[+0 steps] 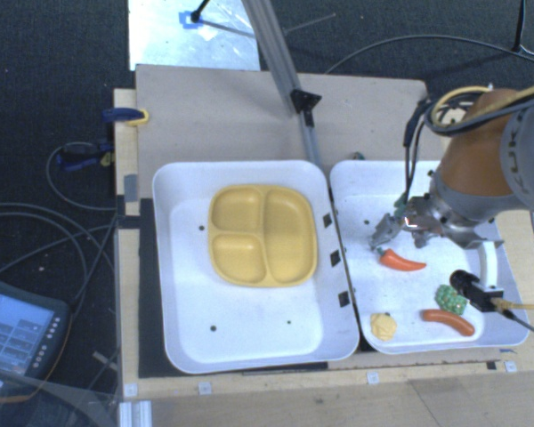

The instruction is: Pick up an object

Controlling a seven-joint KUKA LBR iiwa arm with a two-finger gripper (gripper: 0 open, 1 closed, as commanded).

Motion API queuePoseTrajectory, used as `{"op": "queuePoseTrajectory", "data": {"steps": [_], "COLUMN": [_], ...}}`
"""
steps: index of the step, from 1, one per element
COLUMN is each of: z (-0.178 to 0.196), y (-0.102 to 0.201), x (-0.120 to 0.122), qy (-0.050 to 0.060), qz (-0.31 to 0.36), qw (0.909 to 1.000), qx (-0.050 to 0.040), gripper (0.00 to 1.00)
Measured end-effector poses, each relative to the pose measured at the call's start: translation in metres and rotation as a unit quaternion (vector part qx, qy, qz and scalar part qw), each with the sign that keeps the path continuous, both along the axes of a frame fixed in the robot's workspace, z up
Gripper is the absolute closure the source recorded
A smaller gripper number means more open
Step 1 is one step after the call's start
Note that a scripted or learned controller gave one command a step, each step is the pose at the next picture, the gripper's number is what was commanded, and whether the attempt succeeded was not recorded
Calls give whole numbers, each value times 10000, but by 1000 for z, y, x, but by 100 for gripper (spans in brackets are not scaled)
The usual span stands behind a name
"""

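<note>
Hovering low over the right bin [356,185], I am bringing my end effector [390,235] down just above the orange carrot [401,261], the nearest loose piece and the easiest to reach. I cannot tell how it is set. My wrist is angling down from the right, the orange band [472,163] sitting behind it.

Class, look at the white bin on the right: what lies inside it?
Inside the right white bin: an orange carrot-shaped toy, green knobbly piece, orange sausage-shaped toy, pale yellow lump. The grey arm covers its far corner.
</note>
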State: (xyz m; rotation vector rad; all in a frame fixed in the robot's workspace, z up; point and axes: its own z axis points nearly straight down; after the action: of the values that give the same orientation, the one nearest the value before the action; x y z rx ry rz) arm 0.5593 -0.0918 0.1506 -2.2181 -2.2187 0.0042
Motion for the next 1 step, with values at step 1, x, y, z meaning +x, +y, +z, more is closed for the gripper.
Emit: {"op": "queuePoseTrajectory", "data": {"steps": [1], "z": [-45], "y": [-7], "x": [-2], "qy": [-7], "qz": [0], "qw": [10000], "qx": [-4], "gripper": [0]}}
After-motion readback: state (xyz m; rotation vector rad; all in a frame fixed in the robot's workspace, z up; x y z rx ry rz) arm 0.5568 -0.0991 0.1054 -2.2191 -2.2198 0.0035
